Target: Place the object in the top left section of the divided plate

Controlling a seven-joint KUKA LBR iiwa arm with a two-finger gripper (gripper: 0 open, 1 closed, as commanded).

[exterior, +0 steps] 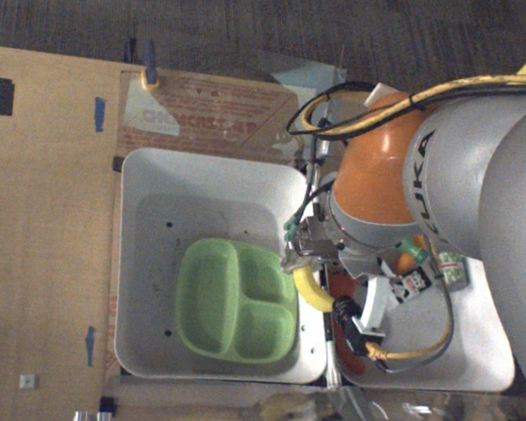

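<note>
A green divided plate (234, 298) lies in the left bin (146, 239), with one long section on its left and two smaller ones on its right. My gripper (295, 263) hangs under the orange-banded wrist, just off the plate's upper right corner. A yellow banana (311, 292) sticks out from between its fingers, slanting down to the right over the rims where the two bins meet. The gripper is shut on the banana's upper end. The arm hides much of the right bin.
The right bin (472, 361) holds a dark red object (352, 358) near its lower left corner and small printed packages (426, 266) under the arm. A black plug with a yellow cable (388, 351) hangs below the wrist. Brown cardboard (35, 226) lies left of the bins.
</note>
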